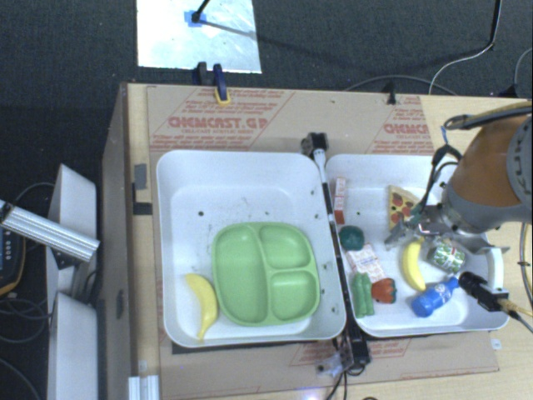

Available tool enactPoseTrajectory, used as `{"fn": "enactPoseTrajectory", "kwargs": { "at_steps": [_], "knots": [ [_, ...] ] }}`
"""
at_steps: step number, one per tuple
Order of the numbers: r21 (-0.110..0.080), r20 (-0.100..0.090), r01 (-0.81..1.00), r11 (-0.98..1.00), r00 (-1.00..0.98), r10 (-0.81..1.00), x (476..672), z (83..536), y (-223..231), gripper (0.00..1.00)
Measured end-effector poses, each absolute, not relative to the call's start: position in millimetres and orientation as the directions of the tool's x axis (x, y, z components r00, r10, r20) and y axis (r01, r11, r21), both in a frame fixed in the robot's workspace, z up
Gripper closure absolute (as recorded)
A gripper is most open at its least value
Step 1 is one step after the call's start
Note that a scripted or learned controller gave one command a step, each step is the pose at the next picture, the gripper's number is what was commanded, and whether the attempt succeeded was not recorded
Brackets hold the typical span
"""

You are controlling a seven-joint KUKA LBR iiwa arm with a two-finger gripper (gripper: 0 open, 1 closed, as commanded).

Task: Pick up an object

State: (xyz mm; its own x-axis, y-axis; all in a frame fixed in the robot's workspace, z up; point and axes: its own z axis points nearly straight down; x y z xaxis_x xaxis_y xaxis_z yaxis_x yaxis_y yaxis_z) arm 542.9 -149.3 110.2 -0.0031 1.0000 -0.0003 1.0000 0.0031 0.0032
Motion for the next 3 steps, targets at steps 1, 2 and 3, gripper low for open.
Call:
{"fn": "enactPoseTrajectory", "kwargs": {
  "at_steps": [1,2,3],
  "knots": [
    [0.005,-0.002,1.0,0.002,-0.002,1.0,527.4,85.6,-159.4,0.0],
    [0.004,-0.001,1.0,0.003,-0.003,1.0,527.4,95.3,-159.1,1.0],
    [0.004,0.0,1.0,0.004,-0.004,1.0,567.8,169.9,-128.8,1.0]
  ]
}}
